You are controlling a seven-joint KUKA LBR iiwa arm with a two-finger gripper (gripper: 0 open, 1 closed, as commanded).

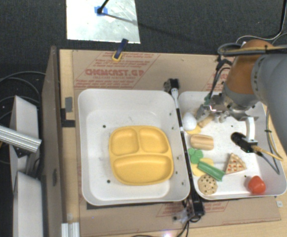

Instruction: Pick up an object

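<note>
The gripper hangs low over the right bin's far-left corner, near a white egg; its opening cannot be told, nothing visibly lifted yet.

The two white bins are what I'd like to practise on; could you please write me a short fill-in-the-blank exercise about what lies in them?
1. The yellow divided tray lies in the ____ bin as the camera sees it.
2. The pizza slice lies in the ____ bin.
3. The tray has ____ compartments.
4. The tomato is coloured ____.

Missing words: left; right; three; red
</note>
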